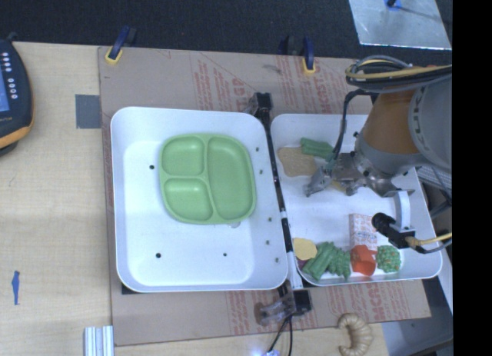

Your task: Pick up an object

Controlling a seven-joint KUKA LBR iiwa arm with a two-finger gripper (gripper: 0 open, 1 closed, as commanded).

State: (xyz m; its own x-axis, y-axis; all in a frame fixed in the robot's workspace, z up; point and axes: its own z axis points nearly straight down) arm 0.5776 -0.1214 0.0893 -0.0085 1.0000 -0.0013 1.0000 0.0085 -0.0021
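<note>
At the near edge of the right bin point(430, 270) sit toy foods: green beans point(327, 260), a red tomato point(362, 261), and peas point(389, 257). Farther back, the hand point(317, 185) hangs low, its fingers spread apart with nothing between them. Just past it lie a tan cookie point(294, 161) and a green pickle point(315, 148). I think it should drop straight over one piece, then squeeze slowly.

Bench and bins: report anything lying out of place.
One oddity: a tan curled object lies outside both bins on the brown board at the bench's near edge, below the right white bin, where the other small items sit.
</note>
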